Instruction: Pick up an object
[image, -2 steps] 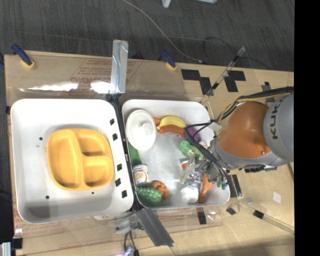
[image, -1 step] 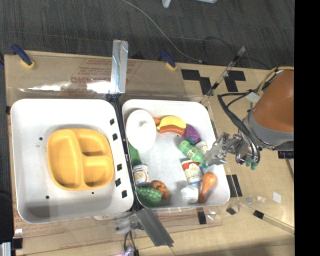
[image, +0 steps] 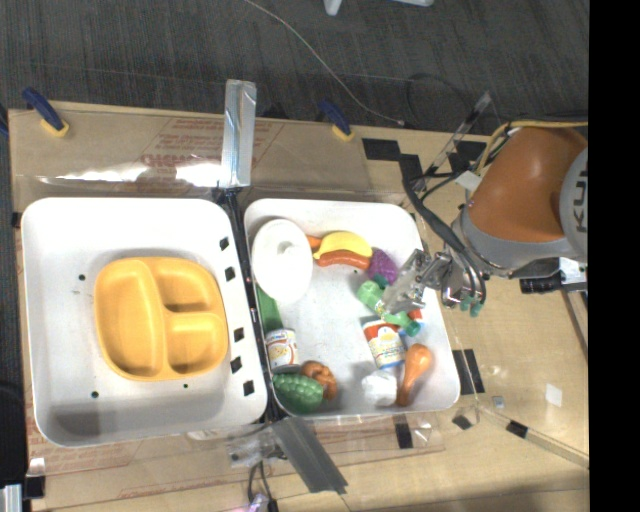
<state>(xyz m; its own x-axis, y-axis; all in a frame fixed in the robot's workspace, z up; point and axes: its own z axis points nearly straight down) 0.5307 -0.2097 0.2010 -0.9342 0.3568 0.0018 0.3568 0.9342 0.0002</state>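
Gripper (image: 408, 290) sits right over the green toy (image: 374, 295) in the right bin (image: 335, 214); can't tell if it's gripping.

The right-hand shallow white bin (image: 330, 213) is crowded along its right and front sides: a purple grape cluster (image: 383, 263), a green toy piece (image: 372, 295), a small white bottle (image: 383, 345) and an orange carrot-shaped toy (image: 413, 370) lie close together. Bare floor lies in its middle. The left-hand white bin (image: 60, 225) has open floor around its yellow divided plastic tray (image: 160, 318).
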